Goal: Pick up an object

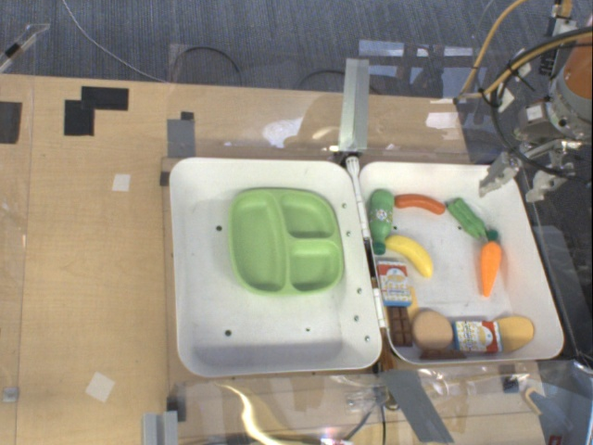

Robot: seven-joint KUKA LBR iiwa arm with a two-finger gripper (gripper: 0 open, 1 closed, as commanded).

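Nothing is being held yet, so the whole pick seems to be left. The gripper [515, 176] is hanging with its fingers spread and empty over the right bin's [547, 290] far right corner. The carrot [489, 263] and the other toy foods are lying in that bin; the green tray [284, 240] is sitting in the left bin [199, 290] on the wooden bench [83, 276].

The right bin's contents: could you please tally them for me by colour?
Right bin:
Green: 2, bottle, pepper
Orange: 2, carrot, sausage
Yellow: 1, banana
Brown or tan: 3, chocolate bar, round piece, labelled bottle
Red-and-white: 1, box
Total: 9
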